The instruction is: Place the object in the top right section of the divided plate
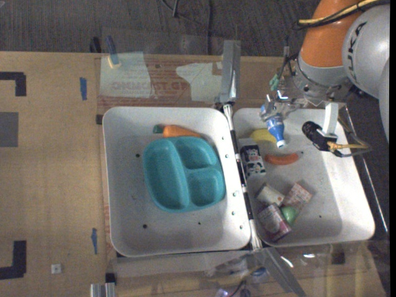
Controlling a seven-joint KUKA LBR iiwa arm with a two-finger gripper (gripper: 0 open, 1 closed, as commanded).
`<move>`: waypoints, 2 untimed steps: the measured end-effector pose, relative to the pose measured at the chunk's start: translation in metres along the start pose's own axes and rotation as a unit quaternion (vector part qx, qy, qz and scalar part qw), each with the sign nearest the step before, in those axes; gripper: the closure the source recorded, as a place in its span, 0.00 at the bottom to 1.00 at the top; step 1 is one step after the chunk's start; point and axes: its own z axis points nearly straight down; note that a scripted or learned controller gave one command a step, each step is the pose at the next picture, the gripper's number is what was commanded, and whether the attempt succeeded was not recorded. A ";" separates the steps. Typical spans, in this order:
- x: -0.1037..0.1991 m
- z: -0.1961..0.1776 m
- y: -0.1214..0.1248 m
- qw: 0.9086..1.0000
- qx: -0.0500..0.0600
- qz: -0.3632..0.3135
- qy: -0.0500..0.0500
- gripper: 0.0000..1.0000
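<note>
Small packets (281, 209) crowd the lower right bin, the teal divided plate (183, 173) sits centre-left, and the claw (276, 117) at upper right grips a blue-capped bottle (276, 130).

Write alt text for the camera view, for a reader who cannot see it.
A grey and orange robot arm reaches from the right over the right white bin, its gripper above a small blue and white bottle among scattered toy food. In the left white bin sits a teal divided plate, with a toy carrot beside its far edge.
</note>
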 end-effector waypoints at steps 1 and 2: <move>0.076 -0.023 -0.048 0.992 0.001 0.125 0.000 1.00; 0.130 0.010 -0.063 1.000 0.001 -0.009 0.000 1.00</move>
